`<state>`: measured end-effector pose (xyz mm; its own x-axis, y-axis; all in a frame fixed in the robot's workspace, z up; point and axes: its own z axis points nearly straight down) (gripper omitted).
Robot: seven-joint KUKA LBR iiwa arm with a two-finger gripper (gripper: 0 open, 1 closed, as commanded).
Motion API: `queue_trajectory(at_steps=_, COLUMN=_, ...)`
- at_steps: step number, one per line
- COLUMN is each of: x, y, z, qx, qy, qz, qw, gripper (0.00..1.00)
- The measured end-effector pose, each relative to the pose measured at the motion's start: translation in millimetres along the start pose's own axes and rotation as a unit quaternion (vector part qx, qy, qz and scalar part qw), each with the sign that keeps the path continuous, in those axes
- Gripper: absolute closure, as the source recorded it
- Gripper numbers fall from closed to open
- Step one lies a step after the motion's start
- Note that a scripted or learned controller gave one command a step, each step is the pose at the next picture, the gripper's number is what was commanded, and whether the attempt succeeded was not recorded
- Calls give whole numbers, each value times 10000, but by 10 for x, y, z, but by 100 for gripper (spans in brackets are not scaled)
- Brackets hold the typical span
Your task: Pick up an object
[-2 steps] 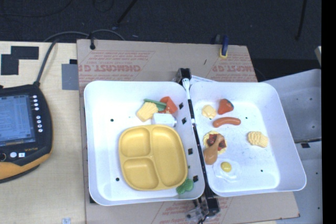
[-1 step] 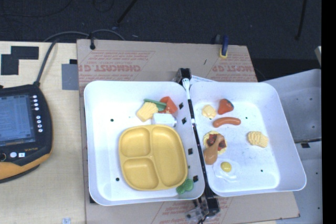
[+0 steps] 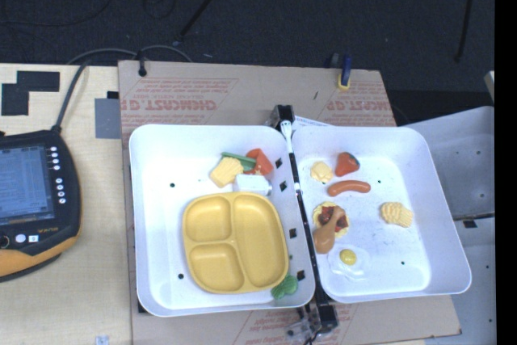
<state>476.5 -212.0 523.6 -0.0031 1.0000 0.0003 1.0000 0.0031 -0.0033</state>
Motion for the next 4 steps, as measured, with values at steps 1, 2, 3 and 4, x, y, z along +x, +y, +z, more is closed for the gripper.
queue_trajectory(at_steps=1, x=0, y=0, z=87, qx=2, qy=1, qz=6, qw=10000, gripper=100)
queue_trajectory(at_steps=2, x=0, y=1, z=199, qx=3, qy=1, qz=10, qw=10000, gripper=100)
queue_trajectory(at_steps=3, x=3, y=137, z=301, qx=4, qy=1, qz=-11, qw=10000, gripper=100)
queue_trajectory(at_steps=4, x=0, y=-4, z=348, qx=0, qy=3, qz=10, qw=10000, gripper=100)
